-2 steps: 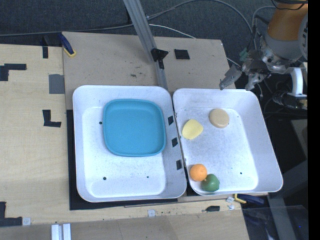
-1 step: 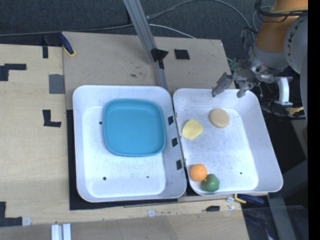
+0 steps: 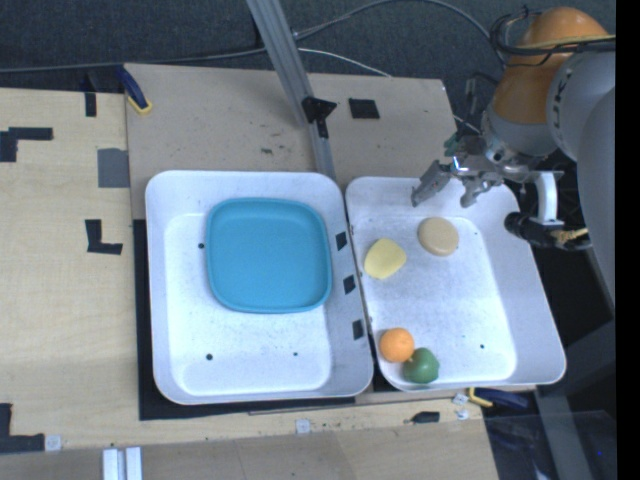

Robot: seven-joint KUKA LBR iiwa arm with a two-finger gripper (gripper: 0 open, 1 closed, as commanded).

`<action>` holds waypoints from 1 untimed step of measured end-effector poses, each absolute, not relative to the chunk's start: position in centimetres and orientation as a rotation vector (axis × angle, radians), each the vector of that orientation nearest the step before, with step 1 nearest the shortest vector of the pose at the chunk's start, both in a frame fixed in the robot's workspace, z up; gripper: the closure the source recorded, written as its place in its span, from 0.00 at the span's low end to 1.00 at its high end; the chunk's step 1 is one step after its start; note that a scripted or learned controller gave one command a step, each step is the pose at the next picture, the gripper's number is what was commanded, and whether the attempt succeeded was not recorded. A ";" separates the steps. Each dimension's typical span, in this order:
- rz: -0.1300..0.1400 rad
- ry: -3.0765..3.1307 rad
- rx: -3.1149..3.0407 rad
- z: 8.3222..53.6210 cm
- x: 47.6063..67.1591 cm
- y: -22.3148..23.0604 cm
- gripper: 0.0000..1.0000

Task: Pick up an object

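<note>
You have the gripper (image 3: pixel 446 192) hanging open and empty over the right bin's (image 3: pixel 520 308) far edge, just beyond the tan puck (image 3: pixel 438 236), likely your handiest pick since the lemon (image 3: pixel 385 259), orange (image 3: pixel 397 345) and lime (image 3: pixel 421 366) lie farther off.

A: What sort of place do we see here?

B: A robotics laboratory. We note a grey industrial arm (image 3: pixel 580 78) with an orange band reaching over a plywood tabletop (image 3: pixel 60 268) patched with black tape marks.

A: What else supports that reading?

B: We see two shallow white bins (image 3: pixel 165 268) set side by side, loose cables (image 3: pixel 400 13) trailing across dark carpet, and a slanted metal strut (image 3: pixel 290 68) rising from the tabletop. Toy-like test pieces and a blue plate (image 3: pixel 268 254) lie in the bins.
</note>
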State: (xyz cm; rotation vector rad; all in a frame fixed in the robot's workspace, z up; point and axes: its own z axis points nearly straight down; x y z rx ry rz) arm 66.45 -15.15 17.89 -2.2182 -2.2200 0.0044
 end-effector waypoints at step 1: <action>0.006 -2.219 -2.217 11.8 67.0 -15.0 0.00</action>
